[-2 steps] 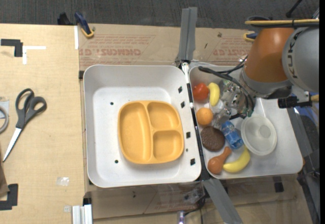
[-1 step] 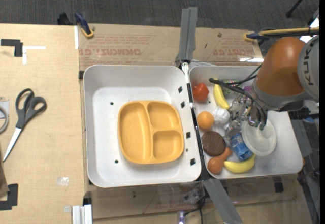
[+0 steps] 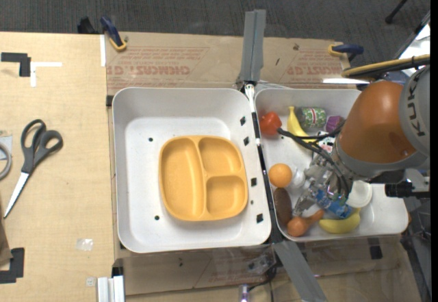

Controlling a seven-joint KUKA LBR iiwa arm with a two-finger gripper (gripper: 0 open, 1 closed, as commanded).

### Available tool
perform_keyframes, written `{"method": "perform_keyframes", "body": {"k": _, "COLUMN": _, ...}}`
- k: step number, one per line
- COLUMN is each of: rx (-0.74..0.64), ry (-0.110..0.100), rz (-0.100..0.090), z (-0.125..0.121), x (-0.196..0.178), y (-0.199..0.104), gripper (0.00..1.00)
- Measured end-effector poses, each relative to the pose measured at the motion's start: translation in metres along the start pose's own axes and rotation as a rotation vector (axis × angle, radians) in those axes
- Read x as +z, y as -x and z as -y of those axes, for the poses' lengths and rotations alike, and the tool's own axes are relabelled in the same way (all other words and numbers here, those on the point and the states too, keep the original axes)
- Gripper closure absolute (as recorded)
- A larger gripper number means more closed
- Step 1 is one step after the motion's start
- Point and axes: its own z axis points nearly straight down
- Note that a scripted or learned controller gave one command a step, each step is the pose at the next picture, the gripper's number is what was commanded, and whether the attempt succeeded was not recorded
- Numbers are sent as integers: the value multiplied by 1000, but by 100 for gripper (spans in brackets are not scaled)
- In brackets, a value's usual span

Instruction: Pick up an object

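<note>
The two-finger metal pincer (image 3: 316,191) hangs low in the right-hand white plastic bin (image 3: 387,225), among toy food. Whether it is open or closed cannot be told, nor whether it has anything. Just below it lies a small orange carrot-like piece (image 3: 302,223), its long axis slanting toward the pincer; a round orange ball (image 3: 279,174) sits just to its left.

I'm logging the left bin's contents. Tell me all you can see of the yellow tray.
The tray is a yellow-orange, plastic-looking plate with rounded corners and three compartments: one long one on the left, two smaller on the right, all bare. It lies flat and upright, slightly rotated, near the middle of the left bin, resting on its floor and touching nothing else.
</note>
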Motion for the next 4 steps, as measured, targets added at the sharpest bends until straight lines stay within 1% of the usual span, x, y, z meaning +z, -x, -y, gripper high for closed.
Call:
{"method": "perform_keyframes", "body": {"k": 1, "rx": -126, "ry": 17, "rz": -11, "z": 49, "x": -14, "y": 10, "gripper": 0}}
{"method": "perform_keyframes", "body": {"k": 2, "rx": -137, "ry": 15, "rz": 4, "z": 48, "x": -30, "y": 85, "gripper": 0}}
{"method": "perform_keyframes", "body": {"k": 3, "rx": -21, "ry": 2, "rz": 1, "z": 35, "x": -1, "y": 48, "gripper": 0}}
{"method": "perform_keyframes", "body": {"k": 4, "rx": -24, "ry": 4, "rz": 6, "z": 34, "x": -12, "y": 49, "gripper": 100}}
